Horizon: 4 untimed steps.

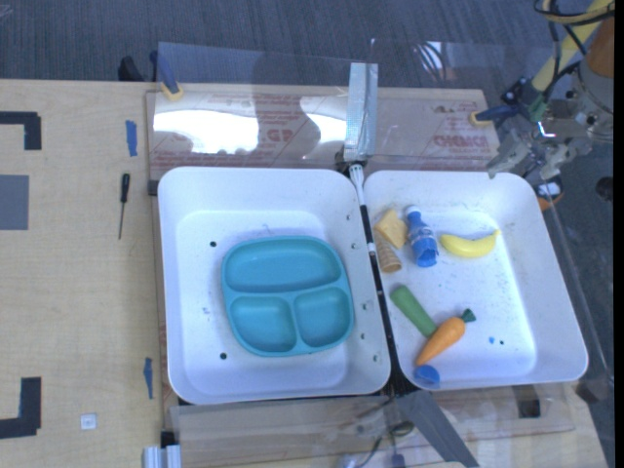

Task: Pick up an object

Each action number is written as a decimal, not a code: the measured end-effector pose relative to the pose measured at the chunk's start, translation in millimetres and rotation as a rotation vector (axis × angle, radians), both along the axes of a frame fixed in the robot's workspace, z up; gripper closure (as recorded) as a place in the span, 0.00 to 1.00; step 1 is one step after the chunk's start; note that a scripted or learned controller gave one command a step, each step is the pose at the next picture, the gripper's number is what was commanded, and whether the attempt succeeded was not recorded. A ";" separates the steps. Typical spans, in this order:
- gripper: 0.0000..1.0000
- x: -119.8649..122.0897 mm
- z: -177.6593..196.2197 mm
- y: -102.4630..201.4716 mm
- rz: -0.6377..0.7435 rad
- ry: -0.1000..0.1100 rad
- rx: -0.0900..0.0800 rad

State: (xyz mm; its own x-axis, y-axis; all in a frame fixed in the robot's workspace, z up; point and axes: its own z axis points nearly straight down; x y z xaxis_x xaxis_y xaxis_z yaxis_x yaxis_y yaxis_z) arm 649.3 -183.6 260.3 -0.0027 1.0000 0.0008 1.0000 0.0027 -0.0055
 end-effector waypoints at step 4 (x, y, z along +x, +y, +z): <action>0.00 -19.0 -173.8 27.6 0.346 -0.009 -0.001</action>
